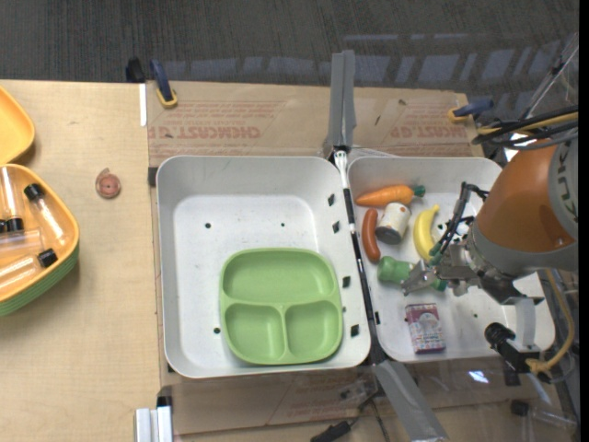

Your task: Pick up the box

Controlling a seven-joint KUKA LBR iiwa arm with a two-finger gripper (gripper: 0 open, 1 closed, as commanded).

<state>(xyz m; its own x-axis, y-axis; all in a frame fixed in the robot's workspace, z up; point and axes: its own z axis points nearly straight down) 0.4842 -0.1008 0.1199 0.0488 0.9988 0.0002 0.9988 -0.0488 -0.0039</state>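
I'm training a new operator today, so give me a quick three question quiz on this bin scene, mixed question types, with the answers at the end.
1. True or false: the small box lies in the same bin as the green divided plate.
2. Which lies nearest the box? A) carrot B) banana C) green toy
3. Fill in: the gripper is over the ___ bin.

Key
1. False. The box lies in the right bin; the plate is in the left bin.
2. C. The green toy sits just above the box; the carrot and banana are farther up.
3. Right, just above the box and beside the green toy.
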